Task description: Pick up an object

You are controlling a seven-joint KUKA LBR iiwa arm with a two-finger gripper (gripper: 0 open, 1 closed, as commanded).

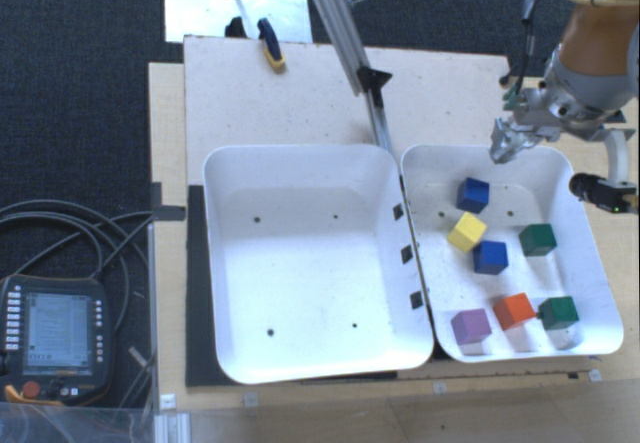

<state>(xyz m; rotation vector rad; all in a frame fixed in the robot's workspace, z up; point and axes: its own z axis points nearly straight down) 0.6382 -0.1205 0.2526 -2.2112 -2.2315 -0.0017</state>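
Observation:
The right bin (585,231) holds several small cubes: a blue one (473,195) near the back, a yellow one (466,231), a second blue one (490,257), a dark green one (537,239), an orange one (514,311), a purple one (470,327) and another green one (558,312). My gripper (505,145) hangs over the bin's back rim, above and to the right of the rear blue cube. Nothing shows between its fingers.
The left bin (300,261) lies beside the right one. A slanted metal pole (345,26) crosses behind the bins. A clamp (270,43) sits on the board at the back. A teach pendant (55,336) with cables lies at the far left.

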